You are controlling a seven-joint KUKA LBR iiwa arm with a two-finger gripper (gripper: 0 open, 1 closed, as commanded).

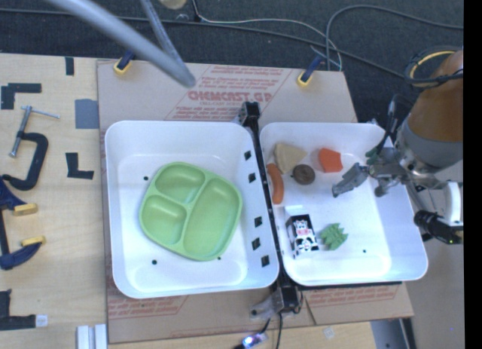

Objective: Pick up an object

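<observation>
The right bin [392, 264] holds several small items: a beige wedge [286, 154], a brown ball [303, 174], an orange-red block [329, 160], an orange sausage shape [276, 184] against the left wall, a black-and-white box [302, 235] and a green leafy toy [332, 235]. My gripper [363, 186] hangs over the right half of this bin, just right of the orange-red block and above the bin floor. It is open, with nothing between its fingers. One finger [348, 182] points towards the brown ball.
The left bin [120, 189] carries a green divided plate [190, 209]. A black divider [257, 189] runs between the bins. Clamps and tools lie on the bench at far left [26, 159]. The arm's body [433, 125] rises at the right edge.
</observation>
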